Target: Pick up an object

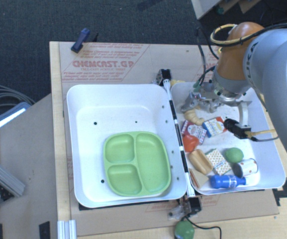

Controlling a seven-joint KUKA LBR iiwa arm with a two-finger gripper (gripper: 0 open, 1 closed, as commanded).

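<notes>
Claw (199, 103) low in right bin (277, 171), near beige item (193, 116) | grip state: cannot tell

The arm (275, 59) is bulky, rounded and pale grey, with a glossy orange band (238, 51) above the wrist. Black cables (203, 59) trail beside it; the metallic gripper (210, 101) looks silver-grey.

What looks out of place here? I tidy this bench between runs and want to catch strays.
Two things lie outside the bins: a blue clip-like object on the board's far-left corner, and a green round thing past the near edge, by the clamp between the bins. The green tray sits slightly askew in the left bin.
</notes>
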